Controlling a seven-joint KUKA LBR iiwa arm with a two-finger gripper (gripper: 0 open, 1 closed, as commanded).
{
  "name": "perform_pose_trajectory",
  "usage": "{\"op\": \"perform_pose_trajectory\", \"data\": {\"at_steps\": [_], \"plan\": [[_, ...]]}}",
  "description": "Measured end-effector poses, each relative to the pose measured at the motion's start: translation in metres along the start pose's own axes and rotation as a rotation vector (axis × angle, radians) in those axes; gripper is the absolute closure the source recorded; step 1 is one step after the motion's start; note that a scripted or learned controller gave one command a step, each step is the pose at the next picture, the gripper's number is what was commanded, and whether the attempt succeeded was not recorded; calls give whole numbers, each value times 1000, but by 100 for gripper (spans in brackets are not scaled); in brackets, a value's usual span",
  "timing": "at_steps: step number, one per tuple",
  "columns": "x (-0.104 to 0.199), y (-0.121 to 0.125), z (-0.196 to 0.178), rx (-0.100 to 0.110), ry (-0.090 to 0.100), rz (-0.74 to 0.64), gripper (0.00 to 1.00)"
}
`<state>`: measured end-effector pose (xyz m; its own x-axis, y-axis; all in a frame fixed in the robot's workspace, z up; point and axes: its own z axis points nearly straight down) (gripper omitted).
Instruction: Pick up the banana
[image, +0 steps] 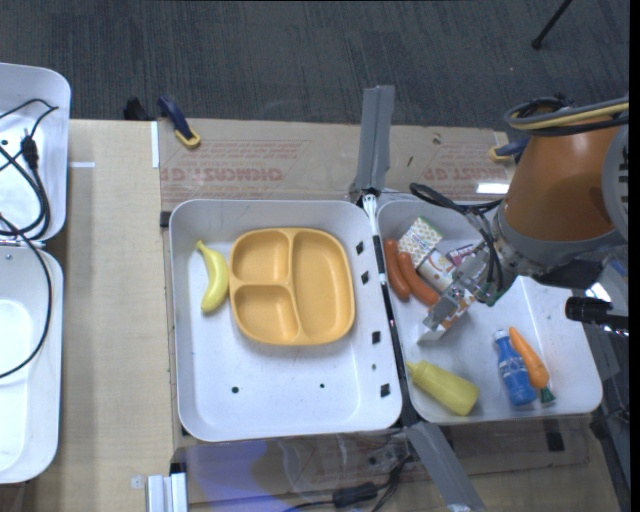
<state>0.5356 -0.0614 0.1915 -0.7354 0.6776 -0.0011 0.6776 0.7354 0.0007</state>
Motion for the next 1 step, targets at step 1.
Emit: {"op": "perform_pose_trajectory", "data": {"at_steps": [1], "plan": [[13,-72,47,1,3,-105,0]]}}
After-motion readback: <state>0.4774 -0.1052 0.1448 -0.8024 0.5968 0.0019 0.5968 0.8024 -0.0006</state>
